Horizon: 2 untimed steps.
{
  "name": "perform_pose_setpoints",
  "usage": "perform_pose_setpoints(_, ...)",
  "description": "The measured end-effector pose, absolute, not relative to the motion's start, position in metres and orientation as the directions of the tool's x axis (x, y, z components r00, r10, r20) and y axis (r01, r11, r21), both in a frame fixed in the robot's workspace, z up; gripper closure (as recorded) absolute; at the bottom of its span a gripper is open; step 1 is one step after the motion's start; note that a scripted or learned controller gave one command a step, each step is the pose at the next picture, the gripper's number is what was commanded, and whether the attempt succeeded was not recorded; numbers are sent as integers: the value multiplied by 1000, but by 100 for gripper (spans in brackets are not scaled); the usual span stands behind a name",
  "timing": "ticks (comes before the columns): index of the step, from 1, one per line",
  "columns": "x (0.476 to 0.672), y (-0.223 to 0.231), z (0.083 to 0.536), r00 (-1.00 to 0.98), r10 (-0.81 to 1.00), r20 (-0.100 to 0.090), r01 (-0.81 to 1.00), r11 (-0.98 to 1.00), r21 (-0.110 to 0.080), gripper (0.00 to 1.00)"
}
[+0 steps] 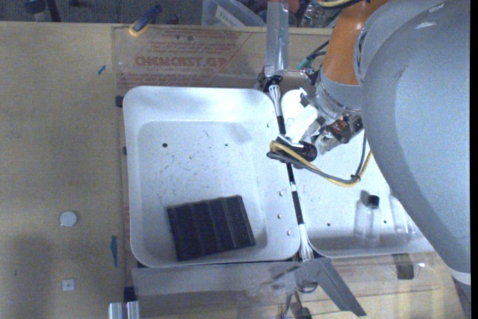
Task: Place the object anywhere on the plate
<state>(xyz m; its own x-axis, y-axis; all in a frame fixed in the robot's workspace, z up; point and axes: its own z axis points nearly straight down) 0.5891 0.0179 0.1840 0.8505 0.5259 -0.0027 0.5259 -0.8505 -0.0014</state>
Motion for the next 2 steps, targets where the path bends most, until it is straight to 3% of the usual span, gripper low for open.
perform_pose_setpoints(1, 622, 65, 164, 767, 640, -28, 641, -768, 5, 100)
perform_pose_setpoints(2, 625, 67, 163, 784, 620, -32, 621, -784, 7, 100)
